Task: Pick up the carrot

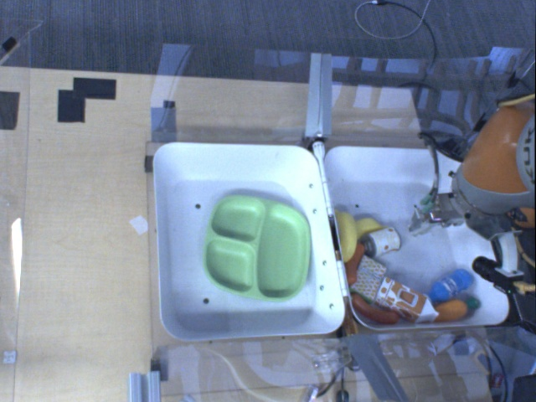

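A pale wooden table (75, 249) carries black square markings (84, 97) near its far left edge. Beyond it lies dark blue-grey carpet (209, 11), where a thin cable (394, 15) loops. Clear plastic panels (172, 78) and a metal post (316, 95) stand at the table's far side.

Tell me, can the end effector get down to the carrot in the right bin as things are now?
Probably yes. The carrot lies uncovered near the front right corner of the right bin. But the blue object lies close behind it and the carton to its left, so space is narrow.
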Tool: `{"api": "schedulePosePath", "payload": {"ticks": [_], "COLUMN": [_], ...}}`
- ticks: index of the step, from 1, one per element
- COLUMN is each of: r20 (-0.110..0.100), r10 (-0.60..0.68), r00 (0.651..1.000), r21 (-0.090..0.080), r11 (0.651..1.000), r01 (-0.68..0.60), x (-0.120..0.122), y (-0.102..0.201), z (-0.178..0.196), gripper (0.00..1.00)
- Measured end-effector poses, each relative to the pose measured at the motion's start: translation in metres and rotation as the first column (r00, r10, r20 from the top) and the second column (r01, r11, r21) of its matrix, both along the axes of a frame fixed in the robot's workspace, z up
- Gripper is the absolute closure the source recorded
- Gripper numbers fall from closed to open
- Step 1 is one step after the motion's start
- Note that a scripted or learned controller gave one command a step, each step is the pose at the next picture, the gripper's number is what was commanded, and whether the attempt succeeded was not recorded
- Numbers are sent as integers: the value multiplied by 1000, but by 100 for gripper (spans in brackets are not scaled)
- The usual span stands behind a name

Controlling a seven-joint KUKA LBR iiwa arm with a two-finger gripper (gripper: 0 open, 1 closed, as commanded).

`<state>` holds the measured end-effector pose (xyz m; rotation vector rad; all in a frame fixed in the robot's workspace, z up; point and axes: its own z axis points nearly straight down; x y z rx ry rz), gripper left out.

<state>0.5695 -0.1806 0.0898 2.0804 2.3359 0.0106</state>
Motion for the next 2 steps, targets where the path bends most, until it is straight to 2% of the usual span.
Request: {"api": "schedulePosePath", "payload": {"ticks": [1, 2], "r20": [-2, 5], "r10": [193, 195], "r00": [981, 981], "r21": [-5, -8], "r11": [981, 981], "r01": [-193, -195], "x": [-66, -63], "y": [-27, -27], "z": [0, 12], "gripper": [100, 100]}}
